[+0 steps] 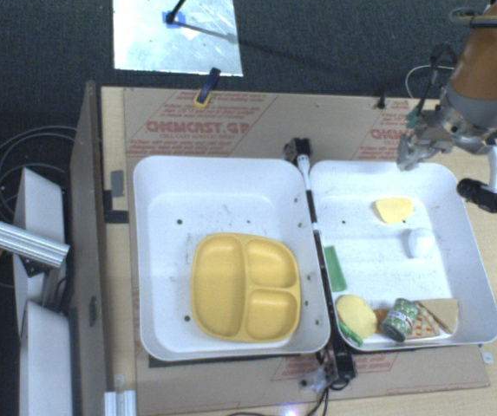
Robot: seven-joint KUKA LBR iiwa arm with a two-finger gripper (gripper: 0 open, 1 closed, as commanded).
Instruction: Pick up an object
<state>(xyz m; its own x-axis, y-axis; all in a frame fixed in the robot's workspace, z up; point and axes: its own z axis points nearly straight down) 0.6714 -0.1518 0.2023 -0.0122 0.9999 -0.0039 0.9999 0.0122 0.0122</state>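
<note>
The gripper (410, 156) hangs over the right bin's (467, 232) far rim, its jaws' state beyond telling, seemingly positioned above the yellow piece (394, 210).

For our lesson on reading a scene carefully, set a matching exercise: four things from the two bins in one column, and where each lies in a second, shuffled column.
Things:
1. yellow divided plate
2. green strip
3. pale yellow slice
4. pizza slice

Places:
A. right bin, far half, near the middle
B. left bin, near half
C. right bin, near right corner
D. right bin, along its left wall

Pairs: 1-B, 2-D, 3-A, 4-C
</note>
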